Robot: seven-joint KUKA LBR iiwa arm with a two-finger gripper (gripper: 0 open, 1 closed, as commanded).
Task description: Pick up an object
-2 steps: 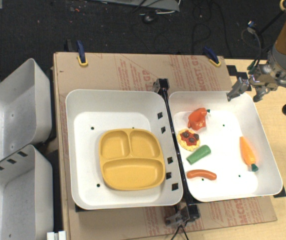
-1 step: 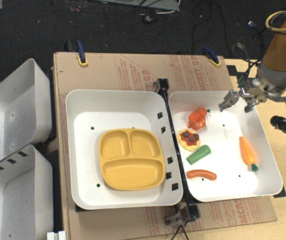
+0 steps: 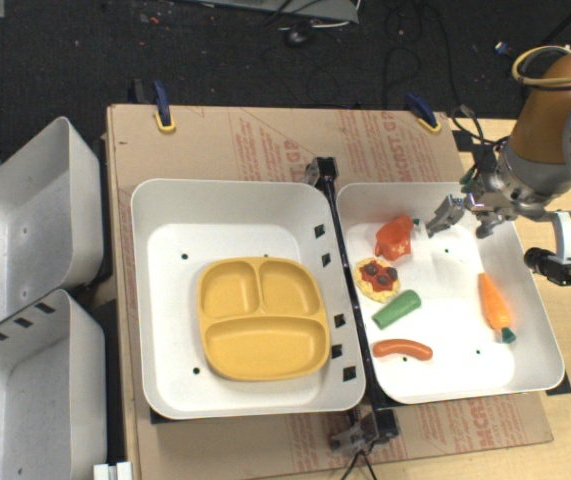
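Observation:
The right bin (image 3: 525,363) holds several toy foods: a red-orange pepper piece (image 3: 395,237), a small pizza slice (image 3: 377,279), a green pickle (image 3: 396,308), a red sausage (image 3: 403,349) and an orange carrot (image 3: 495,304). My gripper (image 3: 462,214) hangs over the bin's far right part, just right of the pepper piece and apart from it. Its two fingers stand spread, open, with nothing between them.
The left bin (image 3: 165,228) holds a yellow divided plate (image 3: 263,318). Two more white bins (image 3: 25,298) stand off the bench at the far left. Blue clamps (image 3: 163,108) pin the cardboard base at the back. Cables lie on the dark floor behind.

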